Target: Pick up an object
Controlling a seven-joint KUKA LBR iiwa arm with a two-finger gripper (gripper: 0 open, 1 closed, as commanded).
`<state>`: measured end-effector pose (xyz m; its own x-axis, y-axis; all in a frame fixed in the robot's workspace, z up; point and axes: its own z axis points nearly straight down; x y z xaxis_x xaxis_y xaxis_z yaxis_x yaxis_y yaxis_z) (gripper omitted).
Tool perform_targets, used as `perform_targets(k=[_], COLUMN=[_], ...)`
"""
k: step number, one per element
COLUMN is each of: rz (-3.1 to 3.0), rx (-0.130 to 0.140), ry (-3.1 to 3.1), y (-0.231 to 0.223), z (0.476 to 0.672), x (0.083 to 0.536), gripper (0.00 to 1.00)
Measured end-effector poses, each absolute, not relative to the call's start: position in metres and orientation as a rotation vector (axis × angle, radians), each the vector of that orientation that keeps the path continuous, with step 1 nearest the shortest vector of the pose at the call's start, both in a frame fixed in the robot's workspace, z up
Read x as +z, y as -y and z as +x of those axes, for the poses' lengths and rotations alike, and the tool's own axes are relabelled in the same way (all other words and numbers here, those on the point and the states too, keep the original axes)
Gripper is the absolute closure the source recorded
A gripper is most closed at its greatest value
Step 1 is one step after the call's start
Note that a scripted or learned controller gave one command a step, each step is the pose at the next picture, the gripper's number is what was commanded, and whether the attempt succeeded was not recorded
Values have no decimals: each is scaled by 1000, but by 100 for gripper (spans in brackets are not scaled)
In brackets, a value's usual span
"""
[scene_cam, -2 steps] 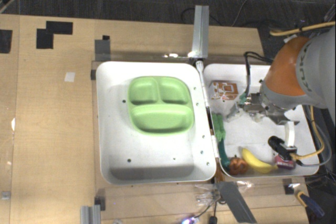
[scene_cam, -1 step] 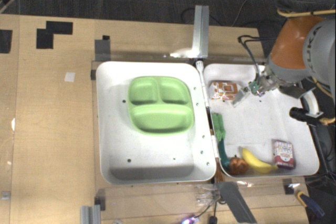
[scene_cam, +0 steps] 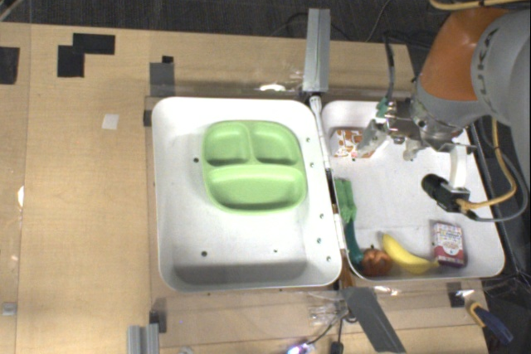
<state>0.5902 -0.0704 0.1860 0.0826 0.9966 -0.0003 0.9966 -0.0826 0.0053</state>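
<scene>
Nearest the camera, along the right bin's [scene_cam: 489, 265] front edge, lie an apple [scene_cam: 376, 261], a banana [scene_cam: 406, 254] and a small box [scene_cam: 449, 243]. Beside them the left bin [scene_cam: 174, 178] holds a green tray [scene_cam: 253, 164]. Farther back, the gripper [scene_cam: 388, 133] hovers over a snack packet [scene_cam: 347, 142]; whether its jaws are spread I cannot tell.

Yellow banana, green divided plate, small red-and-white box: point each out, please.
Yellow banana [scene_cam: 406, 255], camera view, mid-curve of the fruit.
Green divided plate [scene_cam: 251, 164], camera view, ridge between its compartments.
Small red-and-white box [scene_cam: 449, 242], camera view, its top face.
</scene>
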Motion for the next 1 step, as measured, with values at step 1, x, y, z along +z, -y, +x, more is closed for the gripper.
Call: perform_targets(k=[1], rz=[2206], rx=[16], ry=[-2222], y=[93], z=[543], x=[91], gripper=[0])
